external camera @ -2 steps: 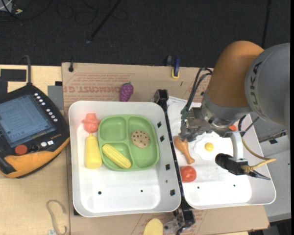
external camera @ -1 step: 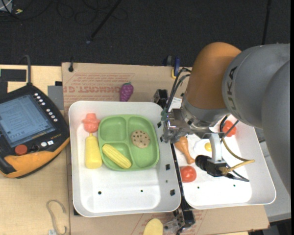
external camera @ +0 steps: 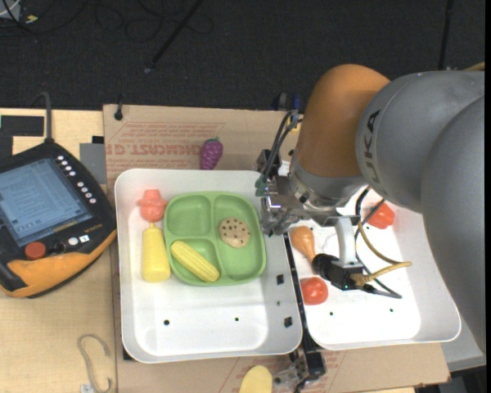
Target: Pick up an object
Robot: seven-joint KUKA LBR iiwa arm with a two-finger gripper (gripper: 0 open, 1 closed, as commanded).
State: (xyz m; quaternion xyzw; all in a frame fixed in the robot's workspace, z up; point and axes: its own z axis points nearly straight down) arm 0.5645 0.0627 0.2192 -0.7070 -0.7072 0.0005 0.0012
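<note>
My gripper (external camera: 272, 207) hangs over the wall between the two bins, under the orange band of the wrist. Just right of it in the right bin (external camera: 409, 318) lie an orange drumstick-shaped piece (external camera: 302, 240), a red tomato (external camera: 314, 290) and an orange-red piece (external camera: 382, 215); the arm partly hides that last one. The left bin (external camera: 196, 326) holds a green divided plate (external camera: 184, 215) with a corn cob (external camera: 195, 260) and a cookie (external camera: 235, 232) on it. A yellow bottle (external camera: 155, 254) and a pink-red piece (external camera: 150, 205) lie left of the plate.
A purple grape bunch (external camera: 211, 152) lies on the cardboard behind the left bin. A yellow thing (external camera: 256, 379) sits at the front edge below the bins. A teach pendant (external camera: 37, 211) rests at the far left. The arm covers the right bin's back.
</note>
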